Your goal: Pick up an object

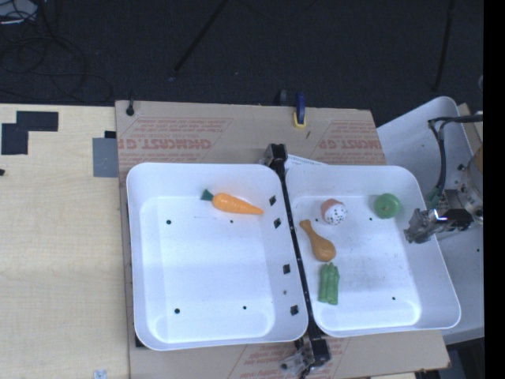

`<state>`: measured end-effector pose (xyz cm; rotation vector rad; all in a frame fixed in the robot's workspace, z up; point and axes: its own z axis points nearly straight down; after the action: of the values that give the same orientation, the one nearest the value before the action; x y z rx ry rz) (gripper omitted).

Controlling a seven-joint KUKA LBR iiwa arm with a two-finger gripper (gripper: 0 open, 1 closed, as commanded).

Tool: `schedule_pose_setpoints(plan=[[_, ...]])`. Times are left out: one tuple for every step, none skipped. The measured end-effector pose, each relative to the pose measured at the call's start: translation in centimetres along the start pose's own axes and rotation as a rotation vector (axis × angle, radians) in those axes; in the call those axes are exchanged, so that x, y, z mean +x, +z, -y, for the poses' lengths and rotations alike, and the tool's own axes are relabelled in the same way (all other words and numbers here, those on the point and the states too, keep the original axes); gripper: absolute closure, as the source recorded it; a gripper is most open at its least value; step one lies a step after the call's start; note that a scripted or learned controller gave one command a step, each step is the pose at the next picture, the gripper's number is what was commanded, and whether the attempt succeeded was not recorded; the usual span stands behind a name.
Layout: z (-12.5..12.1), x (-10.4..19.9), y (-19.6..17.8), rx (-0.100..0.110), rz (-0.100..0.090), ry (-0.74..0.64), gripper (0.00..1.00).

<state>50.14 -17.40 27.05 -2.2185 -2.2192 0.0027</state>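
Note:
An orange carrot [233, 204] with a green top lies in the left bin [150, 290], near its far side. The right bin [430, 306] holds a white ball with red spots [334, 212], a green round object [387, 205], an orange drumstick-shaped toy [319, 242] and a green vegetable-like piece [328, 283]. My gripper [420, 229] hangs over the right bin's right rim, a little right of and below the green round object. Nothing shows in its grasp.
The two bins meet at a black divider strip [287, 243] on a cardboard sheet [221, 136]. A blue and yellow clamp [300, 110] stands at the cardboard's far edge. Cables and the arm's wrist [458, 204] lie to the right.

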Motion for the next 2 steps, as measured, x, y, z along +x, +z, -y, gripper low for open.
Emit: schedule_pose_setpoints(plan=[[1.23,-1.52,1.81,0.001,0.000,0.001,1.00],[1.43,-2.13,2.14,0.001,0.000,0.000,1.00]])
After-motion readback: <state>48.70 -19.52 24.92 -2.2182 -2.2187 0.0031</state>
